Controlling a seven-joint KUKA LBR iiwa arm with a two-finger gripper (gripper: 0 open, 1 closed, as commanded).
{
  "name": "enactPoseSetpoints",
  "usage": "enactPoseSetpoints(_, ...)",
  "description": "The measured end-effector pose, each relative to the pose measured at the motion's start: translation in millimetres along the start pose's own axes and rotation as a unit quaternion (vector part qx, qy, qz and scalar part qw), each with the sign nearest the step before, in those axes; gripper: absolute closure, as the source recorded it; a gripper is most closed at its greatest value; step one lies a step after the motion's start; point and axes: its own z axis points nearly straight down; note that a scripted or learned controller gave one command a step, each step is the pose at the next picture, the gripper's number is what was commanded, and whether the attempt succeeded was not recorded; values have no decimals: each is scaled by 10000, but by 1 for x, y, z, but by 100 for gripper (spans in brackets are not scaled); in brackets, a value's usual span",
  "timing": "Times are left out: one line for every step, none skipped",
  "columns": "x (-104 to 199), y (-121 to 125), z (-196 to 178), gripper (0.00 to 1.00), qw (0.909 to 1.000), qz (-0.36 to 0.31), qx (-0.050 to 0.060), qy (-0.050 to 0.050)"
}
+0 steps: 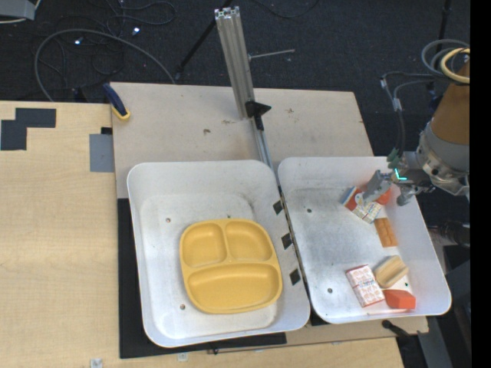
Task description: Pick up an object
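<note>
pincer (389, 188) over small boxy item (366, 208), possibly touching; right bin (322, 236).

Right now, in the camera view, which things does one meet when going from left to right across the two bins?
Yellow divided plate in the left bin → red-and-white packet in the right bin → orange bar → gripper.

A dark carpeted floor (153, 21), strewn with black cables (84, 41), is seen beyond the pale surface (307, 125). An aluminium post (234, 60) is mounted upright there, and a light wooden panel (54, 236) lies alongside.
</note>
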Motion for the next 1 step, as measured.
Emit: enactPoseSetpoints(0, 0, -1, 0, 10000, -1, -9, -2)
